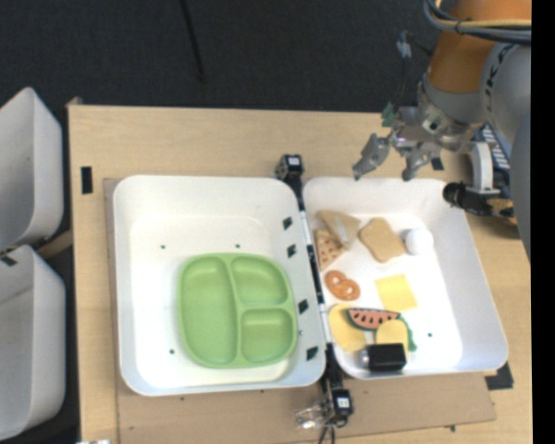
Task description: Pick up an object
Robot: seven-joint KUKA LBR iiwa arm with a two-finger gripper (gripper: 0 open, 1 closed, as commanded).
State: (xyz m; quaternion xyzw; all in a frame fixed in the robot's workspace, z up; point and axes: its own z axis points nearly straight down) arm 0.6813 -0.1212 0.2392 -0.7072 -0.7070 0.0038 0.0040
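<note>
Above the right bin's far rim: the two-finger gripper (394, 161) is hanging in the air under the grey arm with the orange band (467, 49), its fingers spread apart and gripping nothing.
Right shallow white bin (476, 289): it is holding all the candidate objects, a small heap of toy food lying below and in front of the gripper.
Far cluster: a tan toast-shaped slice (381, 239) is lying near a small white egg-like ball (416, 240), with a beige wedge-shaped piece (338, 226) and a pizza-like slice (326, 247) just beside the divider.
Middle: an orange ring-shaped pretzel (342, 287) is sitting near a flat yellow cheese square (396, 292).
Near corner: a red-and-green watermelon slice (375, 319) is lying over another yellow piece (348, 331), touching a small black block (386, 357).
Left shallow white bin (143, 248): it is bearing a green divided plastic plate (234, 308), well apart from the gripper.
Step in hand: the arm appears to be lining up for a descent; nothing is lifted yet.
Doing it well: the toast slice looks like the easiest target, nearest the gripper and with bare bin floor around it. Centring the open fingers across its narrow width, then lowering straight down, should be keeping the neighbours undisturbed.
Risks: flat pieces such as the cheese square are likely to be slipping under the fingertips; the crowded near corner is inviting a double grab.
</note>
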